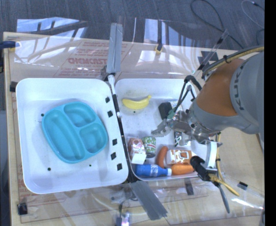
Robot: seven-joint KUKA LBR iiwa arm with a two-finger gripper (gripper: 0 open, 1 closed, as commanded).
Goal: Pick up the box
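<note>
Status: the pick is not done. The box (179, 156), a small white-and-orange carton, lies flat on the floor of the right bin (128, 86), toward its near right corner, and nothing in the view shows it lifted or gripped. It rests touching an orange item on its left and the blue bottle (152, 171) lying along the near wall is just in front of it.

The pincer (175, 126) hangs low inside the right bin, just beyond the box and slightly to its left, near a dark object at the bin's middle. Whether it is released or clenched cannot be told; the wrist hardware hides the tips. No item is seen in its grasp.

Remaining, in my judgement: bring the pincer over the box, close on it and raise it clear. The crowding is a risk; a can (149, 145) and a red-and-white packet (136, 148) sit close to the left.

Other contents: a banana (136, 102) at the far left of the right bin, well apart from the box. The left bin (29, 91) holds a blue divided plate (74, 131).

Surroundings: both bins sit on a pale wooden worktop (251, 182) with clear panels behind, a blue clamp (5, 45) at its far left corner, and dark carpet with loose cables beyond.
</note>
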